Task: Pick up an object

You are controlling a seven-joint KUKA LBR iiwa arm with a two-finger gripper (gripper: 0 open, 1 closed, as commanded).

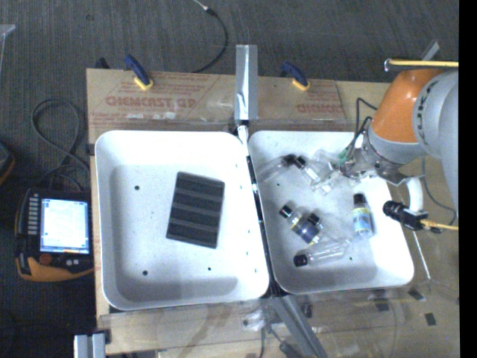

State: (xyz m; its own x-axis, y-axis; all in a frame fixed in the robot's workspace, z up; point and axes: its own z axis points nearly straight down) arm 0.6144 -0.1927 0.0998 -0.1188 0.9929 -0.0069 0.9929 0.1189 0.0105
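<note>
The two-finger gripper (344, 162) hangs over the right white bin (387, 271) near its far edge; whether it is open I cannot tell. A clear plastic black-capped vial (302, 165) lies just left of it, long axis slanting toward the bin's near right.

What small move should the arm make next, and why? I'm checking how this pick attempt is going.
Probably a short descent onto the clear bottle lying in the right bin. The gripper sits low over the bin's upper part, right by that bottle, and no object shows between its fingers, so nothing seems picked yet.
</note>
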